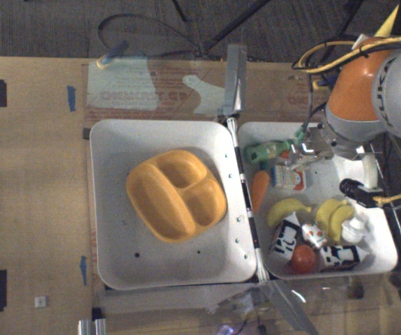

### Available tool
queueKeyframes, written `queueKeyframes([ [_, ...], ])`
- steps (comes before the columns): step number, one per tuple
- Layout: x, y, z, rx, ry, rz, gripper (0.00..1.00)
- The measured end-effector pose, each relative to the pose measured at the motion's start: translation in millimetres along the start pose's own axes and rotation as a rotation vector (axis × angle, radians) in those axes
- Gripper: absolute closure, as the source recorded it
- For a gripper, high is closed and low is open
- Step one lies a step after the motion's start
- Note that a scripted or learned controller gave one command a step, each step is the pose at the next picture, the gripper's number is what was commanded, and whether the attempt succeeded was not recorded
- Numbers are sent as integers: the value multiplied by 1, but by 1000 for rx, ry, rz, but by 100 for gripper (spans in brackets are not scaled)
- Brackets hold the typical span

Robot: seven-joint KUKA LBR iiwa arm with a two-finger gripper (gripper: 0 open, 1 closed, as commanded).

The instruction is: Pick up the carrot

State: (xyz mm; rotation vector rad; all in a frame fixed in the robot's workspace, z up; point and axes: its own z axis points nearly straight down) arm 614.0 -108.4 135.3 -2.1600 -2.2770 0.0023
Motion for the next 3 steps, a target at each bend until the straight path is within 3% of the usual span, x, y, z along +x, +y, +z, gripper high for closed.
queueKeyframes([
  [1,3,-34,-57,-3,-1,446,100],
  [2,29,-39,-49,-2,0,-150,100],
  [3,5,-82,-116,-7,-5,-645,100],
])
